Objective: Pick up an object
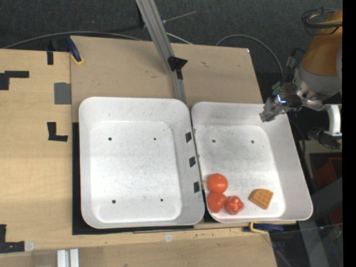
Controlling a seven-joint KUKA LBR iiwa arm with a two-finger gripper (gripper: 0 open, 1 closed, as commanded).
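Gripper (269, 113) sits at the far right corner of the right bin (239, 115), over its rim. It's small and dark here, w/ a bit of blue-green light on the body just behind it. Can't tell how far apart the fingers are, too small and blurred. Nothing visible between them.

Behind the gripper the wrist runs up and to the right into the arm (322, 60), w/ the orange band above the grey part.

Objects are all in the near part of the right bin, well apart from the gripper. Round red tomato (217, 182) near the bin's left wall. Just below it, touching, a second red piece (216, 202), and beside that a smaller lumpy red piece (235, 205), also touching. A tan waffle-like cracker (261, 198) lies to the right of the red ones, a small gap between.

Left bin (133, 113) sits alongside the right one, edges meeting in the middle, w/ black clips along the seam. A grey metal pole (158, 29) slants down from the top to the far end of that seam. Wooden bench (33, 166) under both bins, black tape marks on its left part.
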